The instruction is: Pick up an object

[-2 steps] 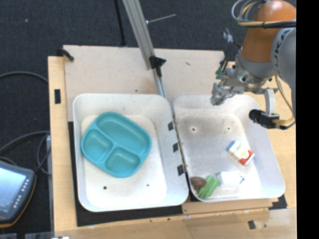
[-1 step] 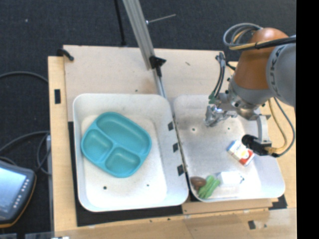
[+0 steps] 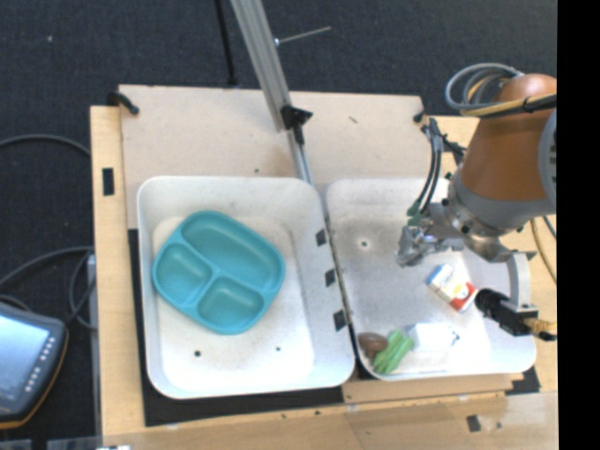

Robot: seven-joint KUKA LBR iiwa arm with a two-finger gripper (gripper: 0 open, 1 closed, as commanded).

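Gripper hovers over speckled white bin.

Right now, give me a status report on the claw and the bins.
Claw low over right bin, nothing seen in it. Small carton, green item, brown item lie loose nearby. Teal divided tray in left bin.

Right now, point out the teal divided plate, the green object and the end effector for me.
teal divided plate (image 3: 217,270): camera view, on the central ridge between compartments.
green object (image 3: 397,352): camera view, on its middle, near the right bin's front edge.
end effector (image 3: 411,247): camera view, at its fingertips.
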